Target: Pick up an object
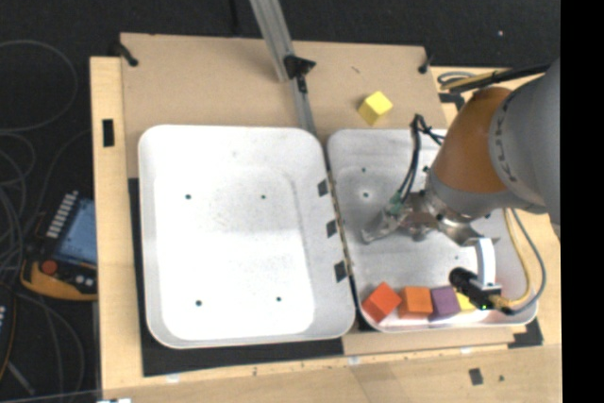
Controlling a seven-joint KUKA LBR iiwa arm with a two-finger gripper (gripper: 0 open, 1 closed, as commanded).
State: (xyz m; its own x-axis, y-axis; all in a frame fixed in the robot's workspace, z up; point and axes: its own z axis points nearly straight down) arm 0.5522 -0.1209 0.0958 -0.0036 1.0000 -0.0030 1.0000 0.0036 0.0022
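Blocks bunched in right bin's near corner, gripper above bin middle

Two white bins side by side: left bin (236, 231) bare, right bin (373, 175) holding the blocks. Four there, in a row along the near wall: red block (382, 301), orange block (416, 301), purple block (444, 301), small yellow piece (465, 304). One more yellow cube (375, 107) outside on the board, far side. Gripper (387, 226) low over mid-bin, apart from the row, nothing seen between its tips; open or closed, cannot tell. Likely corner-crowded, so hard to reach.
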